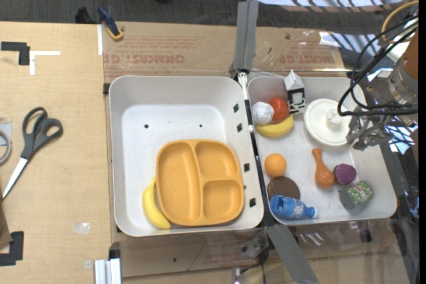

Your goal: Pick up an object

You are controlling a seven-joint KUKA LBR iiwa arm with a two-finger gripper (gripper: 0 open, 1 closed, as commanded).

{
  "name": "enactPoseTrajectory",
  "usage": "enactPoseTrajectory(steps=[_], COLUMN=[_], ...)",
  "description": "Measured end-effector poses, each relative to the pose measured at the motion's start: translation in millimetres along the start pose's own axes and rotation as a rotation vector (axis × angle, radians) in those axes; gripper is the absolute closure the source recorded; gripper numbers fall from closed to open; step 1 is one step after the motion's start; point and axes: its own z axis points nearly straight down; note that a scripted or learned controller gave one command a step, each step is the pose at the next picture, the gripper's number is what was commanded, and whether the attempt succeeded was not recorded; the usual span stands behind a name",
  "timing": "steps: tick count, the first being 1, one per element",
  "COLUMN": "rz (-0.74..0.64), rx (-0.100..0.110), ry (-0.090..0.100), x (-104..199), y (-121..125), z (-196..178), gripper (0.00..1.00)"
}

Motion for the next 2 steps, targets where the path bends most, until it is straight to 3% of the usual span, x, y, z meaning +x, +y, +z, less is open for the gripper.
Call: enactPoseTrajectory(steps=[1, 2], rz=[0.089, 0.492], rx=[-0.001, 0.003], ry=[0.0, 0.0], x=[-36, -26], y=[30, -16], z=[143, -30], gripper=[1.0, 1.0])
